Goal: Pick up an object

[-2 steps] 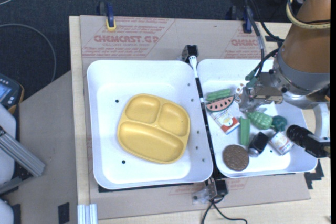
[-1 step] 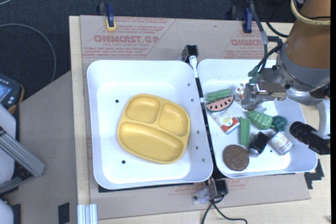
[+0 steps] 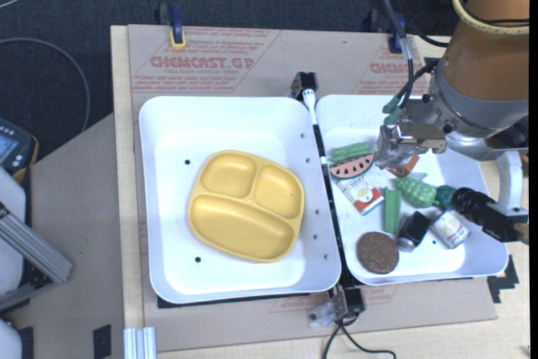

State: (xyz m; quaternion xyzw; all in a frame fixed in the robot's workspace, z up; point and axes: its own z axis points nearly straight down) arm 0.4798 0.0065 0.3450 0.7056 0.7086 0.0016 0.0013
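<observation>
- While my gripper [image 3: 402, 149] hangs low over the right bin [image 3: 353, 118], near its upper middle, the step in hand reads as the approach before a grasp; nothing is lifted yet, as far as I can judge.
- Whether my gripper is spread or closed, I cannot tell: the wrist housing hides its tips, and no object is seen caught in it.
- Candidate objects all lie in the right bin. Nearest my tool are a watermelon slice [image 3: 350, 166] and a green pod-shaped piece [image 3: 351, 152], both just to its left; a small red-and-white carton [image 3: 366, 197] lies below them.
- Further pieces: a knobbly green toy [image 3: 418, 192], an upright green stick [image 3: 392, 211], a brown round disc [image 3: 377, 252], a black piece [image 3: 414, 229], and a small can [image 3: 450, 229] near the right wall.
- Count, right bin: eight loose objects, one of each kind, though the cluster is tight and something may be hidden under my wrist.
- Count, left bin [image 3: 160, 181]: one yellow divided plate [image 3: 245, 204] with three compartments, lying well apart from my tool.
- Bins: two, side by side on the bench.
- Next move, in my judgement: settle straight down onto one piece, most likely whatever lies directly beneath, close on it alone, and rise. Crowding is the risk, since neighbours touch or nearly touch.
</observation>
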